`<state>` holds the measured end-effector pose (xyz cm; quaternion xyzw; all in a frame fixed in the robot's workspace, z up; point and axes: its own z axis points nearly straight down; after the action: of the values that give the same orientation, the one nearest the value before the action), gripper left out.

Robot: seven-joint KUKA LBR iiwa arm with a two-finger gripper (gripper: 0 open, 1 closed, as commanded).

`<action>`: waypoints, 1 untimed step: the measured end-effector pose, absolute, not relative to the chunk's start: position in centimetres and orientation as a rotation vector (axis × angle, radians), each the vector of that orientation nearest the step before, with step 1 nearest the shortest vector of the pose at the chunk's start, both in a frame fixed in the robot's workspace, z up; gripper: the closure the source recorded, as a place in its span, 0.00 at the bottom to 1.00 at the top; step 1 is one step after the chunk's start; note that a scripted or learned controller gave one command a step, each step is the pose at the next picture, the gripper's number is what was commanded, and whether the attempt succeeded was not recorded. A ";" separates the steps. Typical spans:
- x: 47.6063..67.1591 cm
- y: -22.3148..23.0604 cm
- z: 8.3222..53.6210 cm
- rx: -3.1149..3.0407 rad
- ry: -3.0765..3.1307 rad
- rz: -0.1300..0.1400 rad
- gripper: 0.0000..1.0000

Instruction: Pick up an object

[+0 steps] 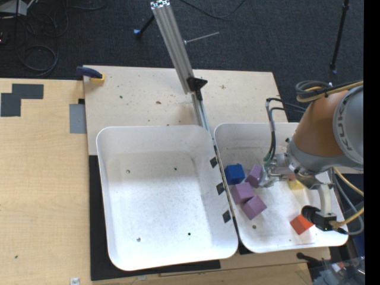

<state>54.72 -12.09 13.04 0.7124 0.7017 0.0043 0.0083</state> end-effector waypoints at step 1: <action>54.4 -13.2 18.4 2.233 2.208 0.001 1.00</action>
<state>54.44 -13.24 18.45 0.7111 0.7031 0.0004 0.0010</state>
